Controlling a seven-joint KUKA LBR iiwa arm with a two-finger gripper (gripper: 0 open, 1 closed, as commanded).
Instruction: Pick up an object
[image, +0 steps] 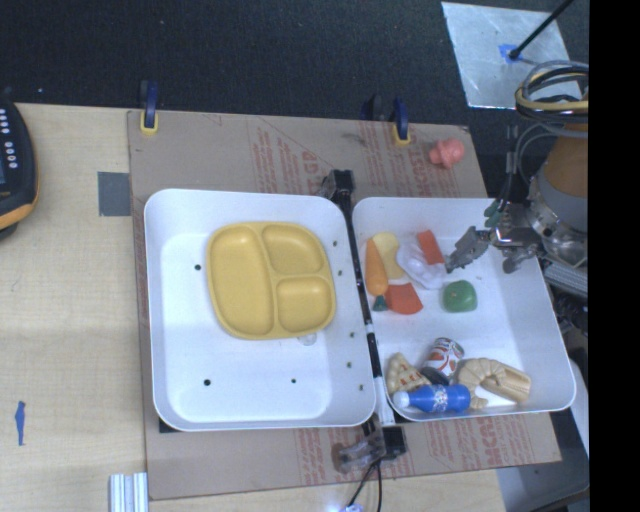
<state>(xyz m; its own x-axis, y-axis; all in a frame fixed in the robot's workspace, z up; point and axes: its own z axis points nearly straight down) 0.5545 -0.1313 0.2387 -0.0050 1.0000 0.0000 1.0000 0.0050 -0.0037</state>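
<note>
We see a yellow divided plate (271, 278) lying in the left white bin (180, 380), its three compartments facing up. A sheet of brown cardboard (250, 150) lies under both bins on the wooden desk (60, 330). Two yellow-and-blue clamps, one at the left (149, 108) and one further right (400, 125), grip the cardboard's far edge. Beyond the right bin's far corner a small pink object (447, 152) rests on the cardboard. At the desk's left edge we see a black-and-orange handheld controller (14, 165), and near it a grey tape patch (114, 193).
</note>
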